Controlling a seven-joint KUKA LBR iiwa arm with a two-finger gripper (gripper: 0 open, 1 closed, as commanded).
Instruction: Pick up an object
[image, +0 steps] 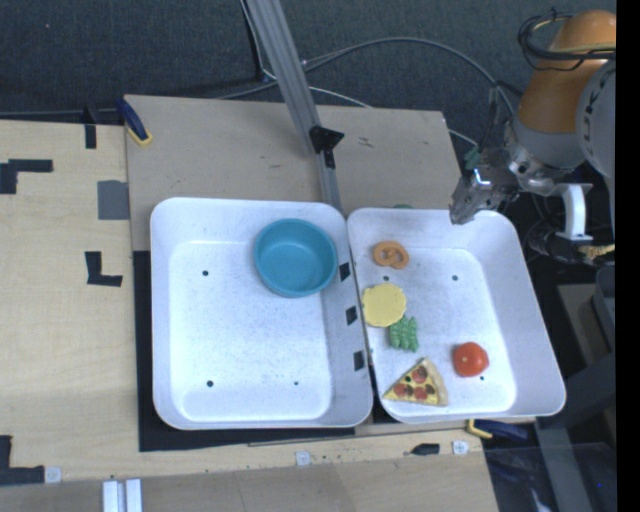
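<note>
Pizza slice (416, 384) lies low in the right bin (500, 232); hand (468, 205), grip state unclear, hovers at its upper rim and risks striking it.

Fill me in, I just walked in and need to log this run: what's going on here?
A robot arm is set to pick up an object. Its gripper sits over the far edge of the right bin, holding nothing that I can see. That bin holds a pretzel, a yellow disc, a green piece, a tomato and a pizza slice. The left bin holds a blue bowl.
</note>
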